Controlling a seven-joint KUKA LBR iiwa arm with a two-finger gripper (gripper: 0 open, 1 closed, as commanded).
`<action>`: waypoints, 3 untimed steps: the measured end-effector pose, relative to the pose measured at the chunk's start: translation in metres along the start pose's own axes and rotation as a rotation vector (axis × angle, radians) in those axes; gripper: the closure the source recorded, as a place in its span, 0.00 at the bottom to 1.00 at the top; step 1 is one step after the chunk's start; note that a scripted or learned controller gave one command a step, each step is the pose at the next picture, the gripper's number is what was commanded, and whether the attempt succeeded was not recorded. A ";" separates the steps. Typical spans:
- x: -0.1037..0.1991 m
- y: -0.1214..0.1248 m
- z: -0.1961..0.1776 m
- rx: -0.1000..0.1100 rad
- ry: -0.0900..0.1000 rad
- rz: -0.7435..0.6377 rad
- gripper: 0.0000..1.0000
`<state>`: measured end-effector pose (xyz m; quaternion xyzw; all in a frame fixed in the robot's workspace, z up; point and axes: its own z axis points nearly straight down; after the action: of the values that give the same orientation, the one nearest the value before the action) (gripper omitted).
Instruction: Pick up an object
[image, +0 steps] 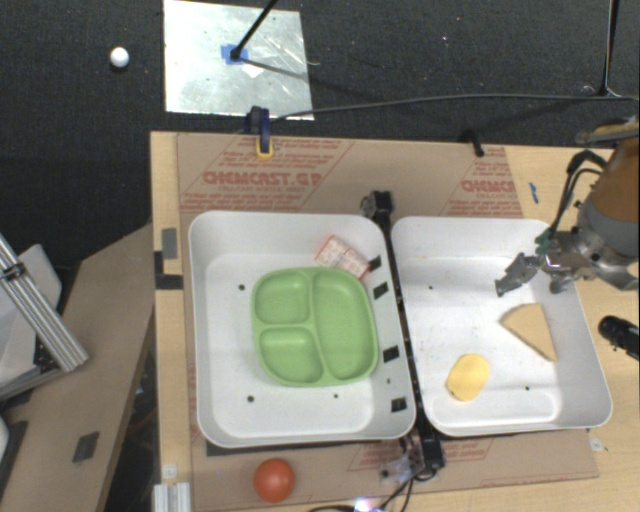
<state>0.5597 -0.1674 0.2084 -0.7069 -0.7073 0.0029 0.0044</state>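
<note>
My tool (532, 272) hangs with fingers spread wide and nothing between them, the tan wedge (531, 329) just below it and the yellow lump (467, 376) further down-left, so I judge the pick still undone: descend, close, lift.

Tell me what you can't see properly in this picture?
- Small pinkish packet: partly tucked behind the green tray; print too small to read.
- Arm: cut off by the right edge.
- Tan wedge: too blurry to identify.
- Gripper: too blurred to tell its state.
</note>
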 end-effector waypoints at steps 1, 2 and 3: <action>0.000 0.003 -0.007 -0.012 -0.002 -0.003 0.00; 0.010 -0.001 0.043 -0.008 -0.001 -0.002 0.00; 0.009 -0.006 0.105 -0.007 -0.001 -0.001 0.00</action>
<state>0.5524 -0.1583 0.1038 -0.7066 -0.7076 0.0008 0.0016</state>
